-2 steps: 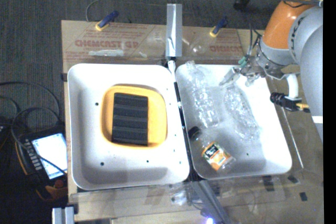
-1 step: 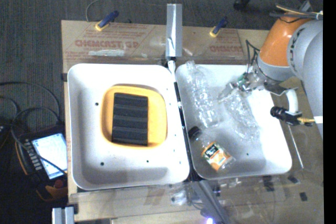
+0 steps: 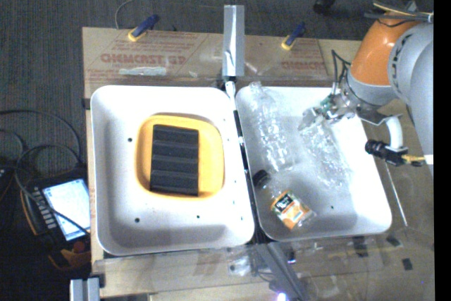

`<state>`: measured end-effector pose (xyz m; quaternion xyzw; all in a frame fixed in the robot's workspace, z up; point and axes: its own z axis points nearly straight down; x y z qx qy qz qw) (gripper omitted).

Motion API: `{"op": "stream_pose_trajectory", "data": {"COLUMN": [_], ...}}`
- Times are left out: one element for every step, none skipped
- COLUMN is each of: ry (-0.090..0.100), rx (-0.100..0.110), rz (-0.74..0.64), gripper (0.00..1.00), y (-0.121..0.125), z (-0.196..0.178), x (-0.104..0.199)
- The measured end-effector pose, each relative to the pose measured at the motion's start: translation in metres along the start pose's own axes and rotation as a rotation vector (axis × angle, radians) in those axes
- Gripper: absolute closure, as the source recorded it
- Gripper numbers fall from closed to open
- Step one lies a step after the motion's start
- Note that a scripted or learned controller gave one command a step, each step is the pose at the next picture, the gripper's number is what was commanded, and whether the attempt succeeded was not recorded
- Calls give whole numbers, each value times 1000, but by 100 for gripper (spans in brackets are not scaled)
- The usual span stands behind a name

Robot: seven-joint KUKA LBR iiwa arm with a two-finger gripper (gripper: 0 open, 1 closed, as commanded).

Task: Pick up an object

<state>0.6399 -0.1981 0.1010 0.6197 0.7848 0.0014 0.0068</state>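
Note:
In the right bin (image 3: 366,218) a clear plastic bottle (image 3: 270,134) lies lengthwise, its black cap (image 3: 260,178) toward the front. Beside it on the right is a crumpled clear plastic piece (image 3: 325,148). A small orange packet (image 3: 291,209) rests near the front wall. The left bin (image 3: 113,151) holds a yellow block with a black ribbed top (image 3: 176,158). My gripper (image 3: 332,106) hangs over the back right of the right bin, right at the upper end of the crumpled plastic. Whether it touches the plastic cannot be made out.
The grey arm with its orange band (image 3: 377,53) comes in over the right bin's far right corner. A metal post (image 3: 233,42) stands behind the wall between the bins. Two blue-and-yellow clamps (image 3: 143,27) (image 3: 294,34) hold the board at the back.

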Motion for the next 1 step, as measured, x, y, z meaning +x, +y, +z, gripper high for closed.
{"op": "stream_pose_trajectory", "data": {"ry": [8], "rx": [10], "rz": [63], "gripper": [100], "y": [-9], "z": [-85], "x": [49]}}
